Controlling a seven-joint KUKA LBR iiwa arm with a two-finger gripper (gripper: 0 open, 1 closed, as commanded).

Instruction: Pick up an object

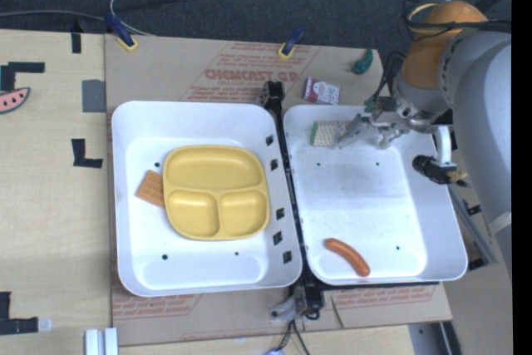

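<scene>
In the right bin [432, 258], I found the gripper [345, 135] low at the far left corner, against a green-and-white sponge [324, 133]; whether its claw was wide or closed on it I could not tell. An orange sausage [347, 256] lay near the front wall. The left bin [133, 179] held a yellow divided tray [218, 190]

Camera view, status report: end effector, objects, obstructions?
End effector over right bin's far edge, beside green sponge. Sausage untouched near front. Nothing blocking.
</scene>
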